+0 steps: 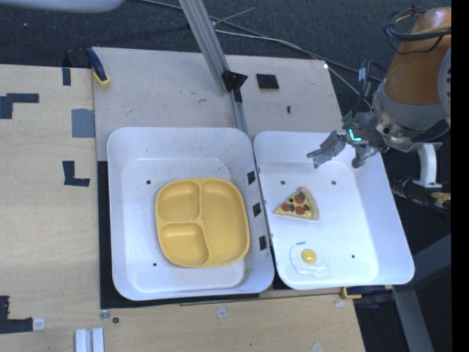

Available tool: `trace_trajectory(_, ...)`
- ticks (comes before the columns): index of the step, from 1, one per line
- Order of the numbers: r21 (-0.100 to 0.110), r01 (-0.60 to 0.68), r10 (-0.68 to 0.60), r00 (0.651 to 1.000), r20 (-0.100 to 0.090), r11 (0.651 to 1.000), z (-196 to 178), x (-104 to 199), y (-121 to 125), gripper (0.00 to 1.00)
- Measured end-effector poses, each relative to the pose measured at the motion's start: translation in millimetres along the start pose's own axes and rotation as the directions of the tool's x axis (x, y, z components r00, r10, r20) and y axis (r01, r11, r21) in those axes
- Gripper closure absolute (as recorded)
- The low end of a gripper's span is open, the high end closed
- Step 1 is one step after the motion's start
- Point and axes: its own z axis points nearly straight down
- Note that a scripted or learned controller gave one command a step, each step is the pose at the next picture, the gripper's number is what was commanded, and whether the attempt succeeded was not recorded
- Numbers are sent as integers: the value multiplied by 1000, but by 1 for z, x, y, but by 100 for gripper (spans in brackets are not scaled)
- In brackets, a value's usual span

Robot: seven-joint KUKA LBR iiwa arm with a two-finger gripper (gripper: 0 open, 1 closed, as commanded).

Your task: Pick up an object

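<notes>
A toy pizza slice [298, 204] lies in the middle of the right bin [381, 218]. Nearer the front of that bin rests a toy fried egg [308, 258]. My gripper [339, 152] hangs over the bin's far right part, up and to the right of the pizza slice. Its two grey fingers stand apart, open, with nothing between them.
The left bin [124, 196] holds a yellow divided plate [202, 221]. A slanted metal pole [209, 35] rises behind the bins. Cables run along the dark floor at the back and right.
</notes>
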Motion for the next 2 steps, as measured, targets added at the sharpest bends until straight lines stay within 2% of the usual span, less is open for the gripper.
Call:
trace_trajectory(1,-1,0,0,1000,0,1000,-1,0,0,0)
trace_trajectory(2,4,-1,1,1000,0,1000,63,0,-4,0)
